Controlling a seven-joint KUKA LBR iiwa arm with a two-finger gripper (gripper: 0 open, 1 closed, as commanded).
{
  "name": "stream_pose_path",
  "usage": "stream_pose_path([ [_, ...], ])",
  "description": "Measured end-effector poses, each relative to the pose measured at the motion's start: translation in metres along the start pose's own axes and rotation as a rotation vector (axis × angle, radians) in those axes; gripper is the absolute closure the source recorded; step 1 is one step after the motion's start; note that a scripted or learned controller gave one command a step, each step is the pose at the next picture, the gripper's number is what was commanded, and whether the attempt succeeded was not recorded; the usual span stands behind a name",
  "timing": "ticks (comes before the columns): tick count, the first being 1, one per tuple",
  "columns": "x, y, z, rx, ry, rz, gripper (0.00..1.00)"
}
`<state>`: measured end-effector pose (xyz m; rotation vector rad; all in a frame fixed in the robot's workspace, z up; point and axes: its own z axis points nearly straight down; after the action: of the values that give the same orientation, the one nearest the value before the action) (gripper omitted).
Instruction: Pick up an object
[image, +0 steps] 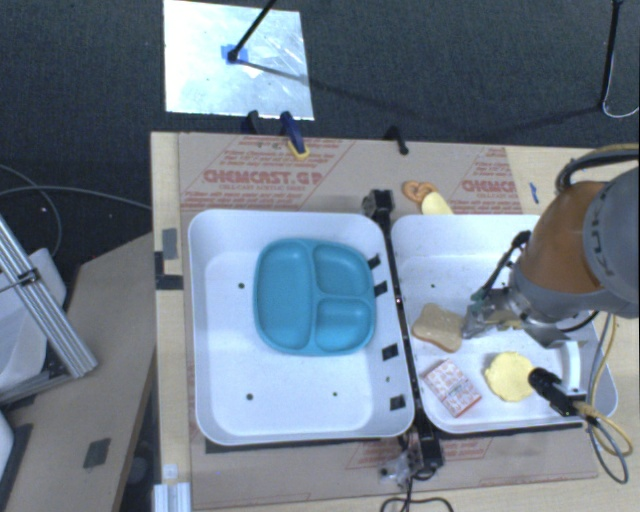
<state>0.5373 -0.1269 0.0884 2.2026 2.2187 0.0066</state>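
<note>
Down at the bottom edge, a small packet (452, 387) with red and white print lies in the right bin (455, 248), near its front wall. Going from left to right, first comes the left bin (225, 300), and a blue plate (313, 297) with three sections sits in its middle. Next is the right bin. A tan slice of bread (438, 327) lies near its left side, just above the packet. The gripper (468, 323) is right at the bread's right edge and looks like it touches it, but I cannot tell if it is pinching the bread or not. A round yellow thing (510, 376) lies to the right of the packet, near the front. The grey and orange arm (580, 255) fills the right side. Behind the bins, a small yellow and orange toy (428, 198) rests on the cardboard (330, 170).
</note>
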Motion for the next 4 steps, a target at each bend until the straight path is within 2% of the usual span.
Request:
stream_pose_path([
  [1, 0.116, -0.035, -0.102, 0.007, 0.011, -0.005, 1.00],
  [2, 0.180, -0.047, -0.152, 0.008, 0.010, -0.003, 1.00],
  [3, 0.278, -0.047, -0.166, 0.010, 0.011, -0.006, 1.00],
  [4, 0.190, -0.020, -0.251, 0.003, 0.007, 0.013, 1.00],
])
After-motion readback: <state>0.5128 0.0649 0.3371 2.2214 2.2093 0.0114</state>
